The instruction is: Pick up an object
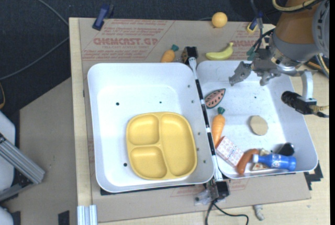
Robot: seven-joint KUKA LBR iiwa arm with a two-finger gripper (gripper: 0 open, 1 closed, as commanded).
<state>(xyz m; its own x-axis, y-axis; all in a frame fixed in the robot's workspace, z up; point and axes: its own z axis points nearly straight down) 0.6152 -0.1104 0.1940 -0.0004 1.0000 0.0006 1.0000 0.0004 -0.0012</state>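
Note:
My gripper (252, 76) hangs over the far end of the right bin (303, 130), open, with nothing between its two grey fingers (238, 74). Below it in that bin lie a brown fish-shaped piece (214, 97), a carrot (218, 128) and a round tan biscuit (258, 125). At the near end are a pink and white packet (229, 149), a sausage (244, 160) and a blue bottle (276, 161) with a black cap. All of them lie apart from the gripper.
A yellow divided plate (161, 144) sits in the left bin (104, 93). Behind the bins on the cardboard lie a banana (220, 53), an orange ball (219, 20), a small carrot (168, 55) and a blue clip (102, 16).

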